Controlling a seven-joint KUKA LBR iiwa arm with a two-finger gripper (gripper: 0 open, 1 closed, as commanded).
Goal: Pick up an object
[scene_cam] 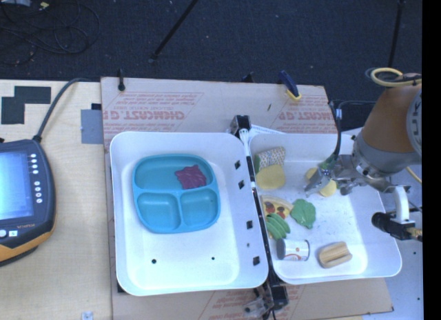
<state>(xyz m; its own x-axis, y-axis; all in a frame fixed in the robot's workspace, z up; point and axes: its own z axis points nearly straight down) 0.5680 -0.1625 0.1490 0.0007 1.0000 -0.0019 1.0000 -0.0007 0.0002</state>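
My gripper [322, 182] is low in the right bin [377, 265], near its upper middle, on the grey arm with the orange band [387, 120]. It sits right over a small yellow object [329, 188], which it partly hides. To its left lie a yellow cylinder with a mesh top [270, 172], a pizza slice [276, 207], a green leafy piece [303, 212] and a green bunch [278, 226]. A white can [294, 249] and a bread loaf [334, 254] lie near the front.
The left bin [138, 270] holds a blue divided plate [176, 193] with a maroon piece [192, 176] in its upper compartment. A tablet pendant [21, 191] rests on the bench at far left. A raised divider [249, 194] separates the bins.
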